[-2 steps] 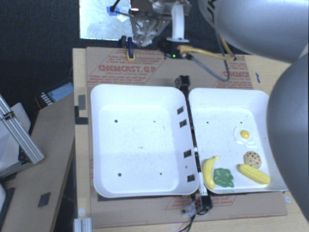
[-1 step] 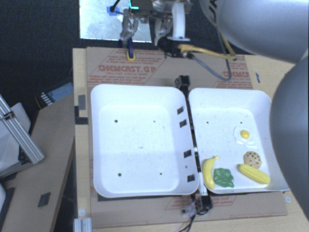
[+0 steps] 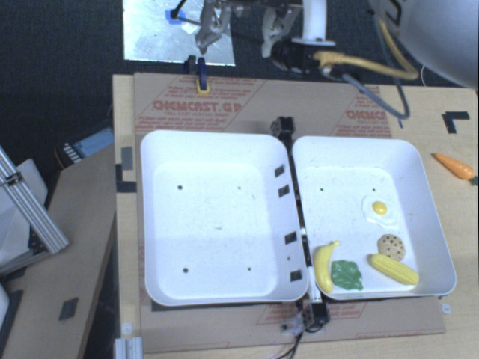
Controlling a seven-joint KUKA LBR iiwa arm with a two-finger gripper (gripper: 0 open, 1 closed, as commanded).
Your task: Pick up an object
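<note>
Nearest us, in the right bin point(image 3: 430, 200), we see a banana point(image 3: 324, 267) touching a green leaf point(image 3: 346, 275), then corn point(image 3: 394, 269), a cookie point(image 3: 391, 245) and a fried egg point(image 3: 379, 209). Beyond the surface point(image 3: 314, 99), the pincer point(image 3: 238, 28) hangs with fingers wide apart, holding nothing.

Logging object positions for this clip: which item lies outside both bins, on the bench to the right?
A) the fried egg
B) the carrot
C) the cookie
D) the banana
B: the carrot lies on the bench past the right bin, while the other three sit inside that bin.
</note>
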